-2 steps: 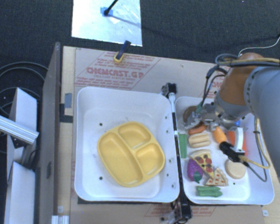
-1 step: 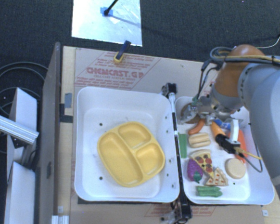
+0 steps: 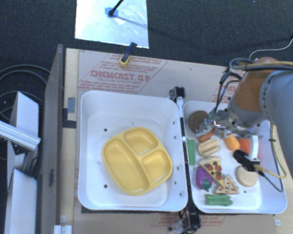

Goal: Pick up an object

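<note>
Left bin (image 3: 92,135): we see a yellow tray (image 3: 136,160) with three compartments, flat on the floor; wide and awkward to grip.
Right bin (image 3: 274,199): small toy foods lie close together, among them a bun (image 3: 209,146), a pizza slice (image 3: 212,168), a purple piece (image 3: 204,178) and a green piece (image 3: 218,199).
Handling: we judge the toys light, stiff and smooth, so liable to slip; the bun offers rounded sides to pinch across its short width.
Gripper (image 3: 210,125): low over the right bin's upper left, beside a brown disc (image 3: 196,120).
Jaws: we cannot tell whether open or closed.
</note>
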{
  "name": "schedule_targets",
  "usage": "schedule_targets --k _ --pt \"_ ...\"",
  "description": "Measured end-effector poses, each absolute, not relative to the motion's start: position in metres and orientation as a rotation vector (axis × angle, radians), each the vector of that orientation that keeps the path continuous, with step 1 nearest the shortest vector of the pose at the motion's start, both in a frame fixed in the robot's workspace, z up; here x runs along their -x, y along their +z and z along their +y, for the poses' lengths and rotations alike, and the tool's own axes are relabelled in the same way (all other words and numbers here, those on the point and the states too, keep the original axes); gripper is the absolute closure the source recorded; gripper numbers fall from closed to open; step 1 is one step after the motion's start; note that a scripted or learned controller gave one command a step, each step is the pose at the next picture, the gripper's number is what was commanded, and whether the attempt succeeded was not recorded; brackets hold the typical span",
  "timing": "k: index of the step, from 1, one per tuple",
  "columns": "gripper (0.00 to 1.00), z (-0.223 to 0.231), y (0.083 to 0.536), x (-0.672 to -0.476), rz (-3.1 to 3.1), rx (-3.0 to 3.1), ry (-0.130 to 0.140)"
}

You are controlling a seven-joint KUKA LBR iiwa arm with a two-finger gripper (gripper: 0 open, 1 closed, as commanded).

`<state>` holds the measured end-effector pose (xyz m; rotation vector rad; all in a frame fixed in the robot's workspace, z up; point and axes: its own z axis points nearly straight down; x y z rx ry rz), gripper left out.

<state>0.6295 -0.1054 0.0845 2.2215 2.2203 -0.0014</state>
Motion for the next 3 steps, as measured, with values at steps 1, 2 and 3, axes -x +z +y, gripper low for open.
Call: schedule_targets --k 1,2,3 --pt "0.00 -0.081 0.085 -0.643 2.227 -2.213 0.004" --pt "1.00 -0.082 0.096 -0.644 2.226 -2.212 0.007" --pt "1.00 -0.013 0.191 -0.604 2.232 -2.206 0.014"
